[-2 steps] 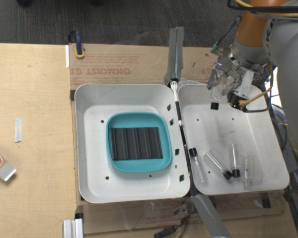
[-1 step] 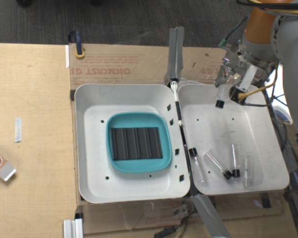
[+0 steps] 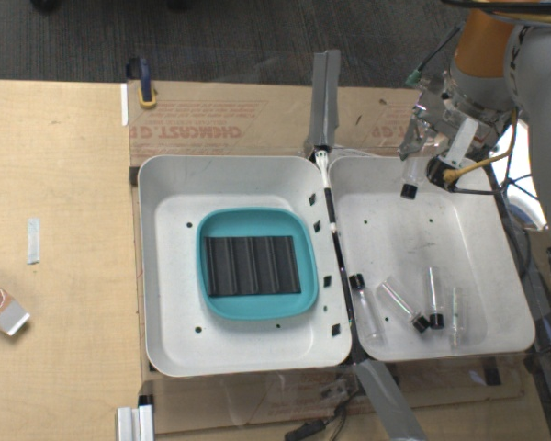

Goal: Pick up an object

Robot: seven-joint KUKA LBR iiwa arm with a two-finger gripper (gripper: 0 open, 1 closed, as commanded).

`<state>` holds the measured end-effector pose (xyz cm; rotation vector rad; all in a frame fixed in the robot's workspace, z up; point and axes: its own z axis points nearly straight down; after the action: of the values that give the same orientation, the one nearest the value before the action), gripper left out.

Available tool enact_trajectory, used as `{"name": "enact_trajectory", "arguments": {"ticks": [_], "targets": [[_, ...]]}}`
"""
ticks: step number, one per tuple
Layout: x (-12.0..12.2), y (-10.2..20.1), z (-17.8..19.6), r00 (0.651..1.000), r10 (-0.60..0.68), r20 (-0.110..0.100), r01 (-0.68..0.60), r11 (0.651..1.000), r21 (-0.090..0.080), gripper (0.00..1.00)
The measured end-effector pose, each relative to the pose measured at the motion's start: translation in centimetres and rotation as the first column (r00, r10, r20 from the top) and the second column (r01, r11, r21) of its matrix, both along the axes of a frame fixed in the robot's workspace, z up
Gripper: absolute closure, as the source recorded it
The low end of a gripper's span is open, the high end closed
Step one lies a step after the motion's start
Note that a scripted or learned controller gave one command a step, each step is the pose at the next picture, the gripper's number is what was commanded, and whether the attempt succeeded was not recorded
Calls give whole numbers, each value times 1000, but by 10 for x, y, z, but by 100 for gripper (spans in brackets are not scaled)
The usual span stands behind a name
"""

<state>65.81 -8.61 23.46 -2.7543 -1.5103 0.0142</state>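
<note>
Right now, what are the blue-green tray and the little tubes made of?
Tray: probably plastic, smooth teal with a soft sheen and rounded moulded corners. Its dark ribbed insert looks matte, maybe rubber or plastic. Tubes: clear, since the white bin shows through them, so glass or clear plastic; hard to tell which. Their caps look like black plastic.

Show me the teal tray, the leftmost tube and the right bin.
teal tray (image 3: 257, 308): camera view, front rim.
leftmost tube (image 3: 363, 306): camera view, clear body.
right bin (image 3: 477, 237): camera view, bare floor.
</note>
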Motion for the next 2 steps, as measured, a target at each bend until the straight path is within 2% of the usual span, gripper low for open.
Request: {"name": "enact_trajectory", "arguments": {"ticks": [1,2], "targets": [[-6,-6,-1,956,-293,3,293,956,1,100],[-6,-6,-1,956,-293,3,293,956,1,0]]}}
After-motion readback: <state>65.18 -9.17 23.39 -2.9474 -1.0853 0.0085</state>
